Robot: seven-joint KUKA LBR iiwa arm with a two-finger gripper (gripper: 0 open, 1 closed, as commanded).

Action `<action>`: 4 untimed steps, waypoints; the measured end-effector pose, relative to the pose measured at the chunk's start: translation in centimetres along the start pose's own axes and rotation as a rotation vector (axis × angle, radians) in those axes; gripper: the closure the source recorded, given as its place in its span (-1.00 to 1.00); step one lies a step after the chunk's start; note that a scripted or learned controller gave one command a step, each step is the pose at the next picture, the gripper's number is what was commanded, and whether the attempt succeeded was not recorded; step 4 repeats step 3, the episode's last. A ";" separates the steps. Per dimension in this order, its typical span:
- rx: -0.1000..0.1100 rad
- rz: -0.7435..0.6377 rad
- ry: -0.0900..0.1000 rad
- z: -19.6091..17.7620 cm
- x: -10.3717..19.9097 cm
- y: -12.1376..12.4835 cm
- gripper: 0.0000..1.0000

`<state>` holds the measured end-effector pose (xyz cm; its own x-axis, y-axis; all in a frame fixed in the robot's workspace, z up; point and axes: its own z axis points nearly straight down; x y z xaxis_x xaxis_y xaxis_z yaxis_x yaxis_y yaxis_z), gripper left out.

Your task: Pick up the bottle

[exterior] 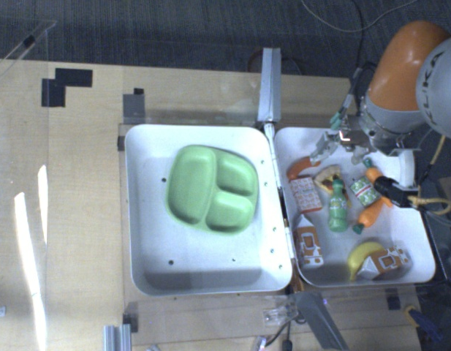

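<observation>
A small green bottle (337,205) lies in the middle of the right bin (428,248), its cap toward the back. To its right lie a green-labelled bottle (364,190) and an orange bottle (373,210) with a green cap. My gripper (333,142) hangs over the back of the right bin, above and behind the green bottle and apart from it. Nothing shows in its grasp. The arm's orange band (404,61) rises at the upper right.
The right bin also holds an orange sausage-like item (301,167), a bread slice (329,175), a pink waffle (304,194), a banana (364,254) and two brown cartons (308,244) (389,262). A green divided tray (213,189) sits in the left bin (148,218).
</observation>
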<state>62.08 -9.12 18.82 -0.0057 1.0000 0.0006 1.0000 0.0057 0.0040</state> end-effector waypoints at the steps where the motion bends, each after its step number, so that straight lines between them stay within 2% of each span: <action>1: -0.017 0.068 -0.003 8.6 -3.9 -4.0 -1.00; 2: -0.024 0.068 -0.001 7.4 -3.7 -3.8 1.00; 3: -0.003 0.189 -0.001 -8.9 3.8 -4.6 1.00; 4: -0.003 0.189 -0.001 -8.9 3.8 -4.6 1.00</action>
